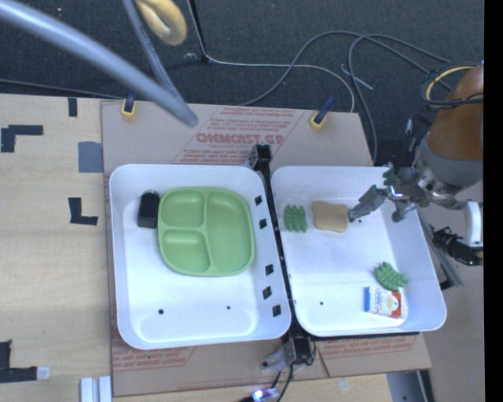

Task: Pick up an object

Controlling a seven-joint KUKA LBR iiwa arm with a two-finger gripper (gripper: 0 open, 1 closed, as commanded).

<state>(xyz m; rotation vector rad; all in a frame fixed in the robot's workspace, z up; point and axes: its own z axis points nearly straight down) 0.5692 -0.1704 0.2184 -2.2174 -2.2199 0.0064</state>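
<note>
The tool (368, 206) hovers over the right bin (416, 259), a tan block (330, 217) just beside its tip, a green ridged piece (295, 219) farther past the block.

Below me a brown cardboard sheet (244, 129) with red print lies on my pale wooden bench (47, 259), which bears black tape marks (20, 137). Beyond it I see dark carpet (330, 23) crossed by thin cables (314, 47).

Grey arm (449, 161), orange band above wrist, dark metal hand (376, 202).
</note>
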